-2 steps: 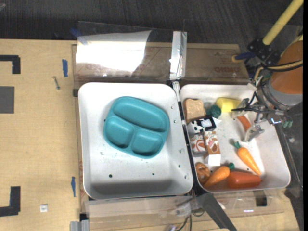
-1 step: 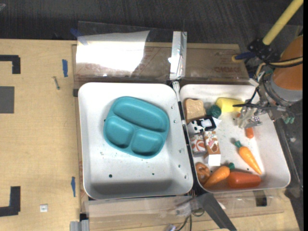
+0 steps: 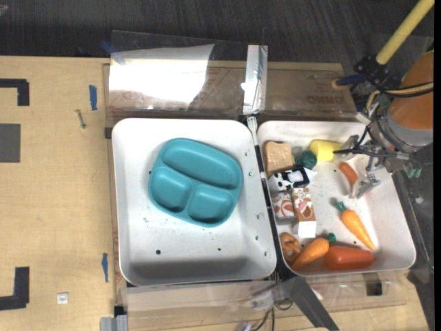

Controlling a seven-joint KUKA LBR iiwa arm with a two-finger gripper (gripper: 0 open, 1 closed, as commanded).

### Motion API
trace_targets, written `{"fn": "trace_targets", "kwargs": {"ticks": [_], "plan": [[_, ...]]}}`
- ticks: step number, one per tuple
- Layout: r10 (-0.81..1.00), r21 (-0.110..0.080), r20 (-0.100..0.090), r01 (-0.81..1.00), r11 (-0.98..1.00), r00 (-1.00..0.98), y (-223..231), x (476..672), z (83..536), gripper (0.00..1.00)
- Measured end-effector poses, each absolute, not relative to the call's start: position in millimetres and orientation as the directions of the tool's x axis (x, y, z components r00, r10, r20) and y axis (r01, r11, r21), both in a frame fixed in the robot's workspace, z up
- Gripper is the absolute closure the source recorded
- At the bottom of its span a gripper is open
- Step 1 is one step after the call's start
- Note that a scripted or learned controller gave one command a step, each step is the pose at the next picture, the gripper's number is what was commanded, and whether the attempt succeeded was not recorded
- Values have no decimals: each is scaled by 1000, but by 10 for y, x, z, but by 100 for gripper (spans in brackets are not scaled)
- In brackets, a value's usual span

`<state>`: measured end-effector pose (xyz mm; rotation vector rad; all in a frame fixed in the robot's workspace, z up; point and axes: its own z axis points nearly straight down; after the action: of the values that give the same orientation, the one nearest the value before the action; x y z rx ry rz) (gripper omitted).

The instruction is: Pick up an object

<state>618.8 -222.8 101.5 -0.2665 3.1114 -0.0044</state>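
Note:
The right bin holds several toy foods. A small orange-red sausage-like piece lies near the bin's upper right. My gripper hangs over that corner, open, with one metal finger above the piece and the other just below and right of it. Nothing sits between the fingers. Close by are a yellow lemon-like piece, a bread slice and a carrot.
The left bin holds a teal divided plate. The right bin also has a black-and-white toy, small cartons, a pretzel, an orange piece and a red piece. A clear panel stands behind the bins.

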Motion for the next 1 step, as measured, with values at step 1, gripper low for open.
{"fn": "trace_targets", "kwargs": {"ticks": [1], "plan": [[-6, 0, -6, -6, 1000, -1000, -2232, 6143, 875, 0]]}}
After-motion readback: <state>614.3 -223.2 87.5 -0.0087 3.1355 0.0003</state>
